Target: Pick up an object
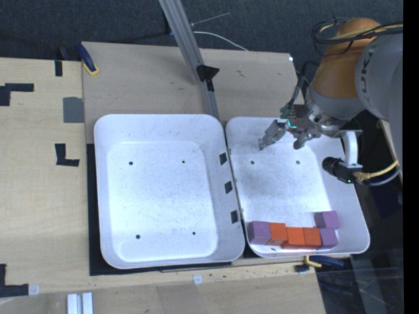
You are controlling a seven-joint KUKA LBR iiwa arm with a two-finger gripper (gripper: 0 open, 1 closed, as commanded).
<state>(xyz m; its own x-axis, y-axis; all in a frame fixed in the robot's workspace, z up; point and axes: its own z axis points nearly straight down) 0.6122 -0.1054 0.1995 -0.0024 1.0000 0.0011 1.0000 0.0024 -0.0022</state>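
Note:
Several blocks lie in a row along the near edge of the right bin: a purple block at the left, orange blocks in the middle, and purple blocks at the right end. My gripper hangs over the far part of the same bin, well away from the blocks. Its two fingers stand spread apart, open, with nothing between them.
The left bin sits beside the right one, with small black clips along their shared rim. A slanted metal post rises behind the bins. The arm's black cable and fitting hang over the right bin's right side.

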